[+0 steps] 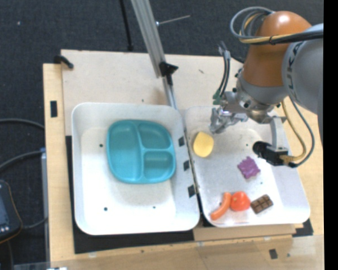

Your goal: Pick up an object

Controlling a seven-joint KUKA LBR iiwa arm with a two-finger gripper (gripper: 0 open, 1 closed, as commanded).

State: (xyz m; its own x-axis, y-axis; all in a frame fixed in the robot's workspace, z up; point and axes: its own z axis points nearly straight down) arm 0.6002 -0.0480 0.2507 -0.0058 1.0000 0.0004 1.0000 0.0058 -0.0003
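Two bins sit side by side on the bench (101, 77); the left bin (90, 207) holds a divided plate (141, 151). In the right bin (287, 207), a round fruit (203, 144) lies near the left wall, just below the gripper (221, 122). A small block (248, 167) lies to its right, with a carrot-like piece (230, 203) and a flat bar (261, 204) at the front.

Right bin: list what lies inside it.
The right bin holds a yellow piece, a purple piece, an orange piece and a brown block. The arm covers the bin's far corner, so anything under it is hidden.
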